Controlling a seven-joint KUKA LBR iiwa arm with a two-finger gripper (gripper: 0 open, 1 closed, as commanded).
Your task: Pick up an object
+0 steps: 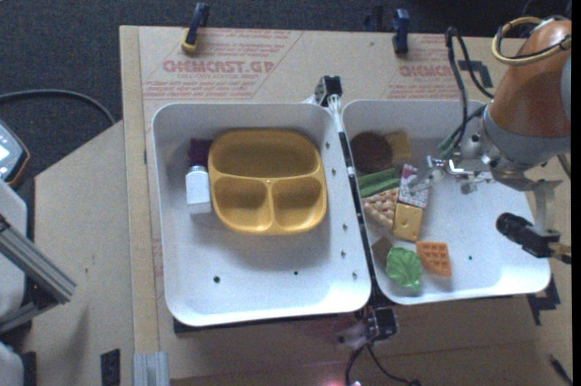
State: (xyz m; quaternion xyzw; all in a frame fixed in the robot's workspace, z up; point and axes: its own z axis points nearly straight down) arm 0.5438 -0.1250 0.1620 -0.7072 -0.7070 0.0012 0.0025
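Cardboard bench (136, 193), glossy white bins; gripper (419, 184) above waffle wedge (434, 258), finger state unclear

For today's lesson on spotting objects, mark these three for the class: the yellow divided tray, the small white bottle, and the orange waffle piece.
yellow divided tray (265, 159): camera view, on its large upper compartment.
small white bottle (199, 191): camera view, on its body.
orange waffle piece (435, 258): camera view, on its gridded face.

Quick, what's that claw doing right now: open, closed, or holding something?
Claw: over the right bin, above the toy food; whether it is open, closed or holding anything cannot be told.
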